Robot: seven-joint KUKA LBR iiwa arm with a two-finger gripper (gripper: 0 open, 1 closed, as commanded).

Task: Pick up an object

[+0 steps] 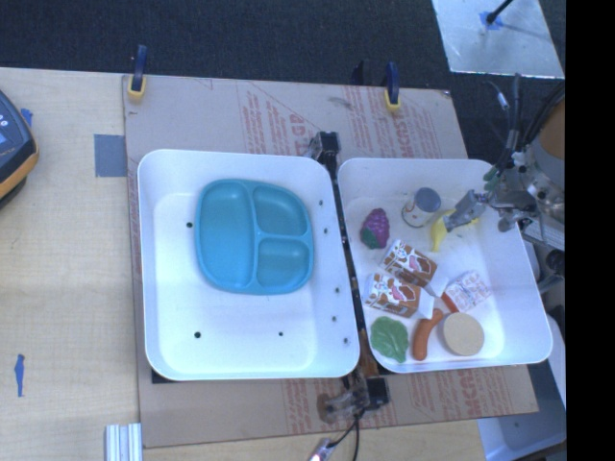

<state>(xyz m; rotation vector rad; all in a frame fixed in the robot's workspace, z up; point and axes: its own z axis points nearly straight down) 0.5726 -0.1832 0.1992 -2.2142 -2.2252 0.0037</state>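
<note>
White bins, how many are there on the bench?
2. The left bin holds a blue divided plate. The right bin holds the small toy foods, with the gripper over it.

Bright, even light falls from overhead, and the two white bins (240,353) come out nearly washed out, their walls hard to separate from their floors. Shadows are faint and short, pooling softly under the blue divided plate (255,236). The dark floor (240,8) beyond the table (58,286) swallows detail. The whole view is slightly soft, and the packets' (402,279) print is unreadable.
</note>
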